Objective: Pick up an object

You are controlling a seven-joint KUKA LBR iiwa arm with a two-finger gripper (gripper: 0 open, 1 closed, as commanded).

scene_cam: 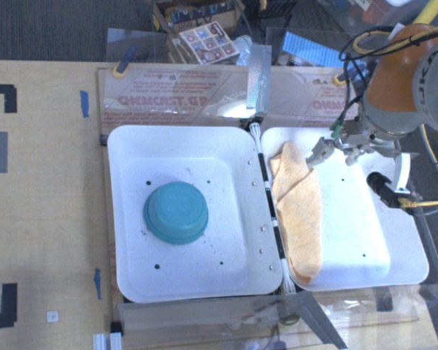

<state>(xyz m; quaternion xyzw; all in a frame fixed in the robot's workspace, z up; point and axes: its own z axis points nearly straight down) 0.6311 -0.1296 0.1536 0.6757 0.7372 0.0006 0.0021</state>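
— Left bin [124,159]?
— Holds a teal bowl [177,211], upside down, slightly toward the bin's left edge and clear of every wall.

— Right bin [401,265]?
— Holds a yellow-orange cloth [299,210], stretched along the bin's left edge from near the far corner almost to the near corner, pressed against the divider between the bins.

— Arm?
— Reaches in from the right, orange band [398,71] above the bin's far right corner. Gripper [334,150] hangs over the far part of the right bin, just right of the cloth's far end.

— Fingers?
— Spread apart, nothing between them. Left finger [318,154] close to the cloth's upper edge; contact impossible to judge.

— Elsewhere on the bench?
— Clear plastic sheets behind the bins, blue tape marks on the wood at left.
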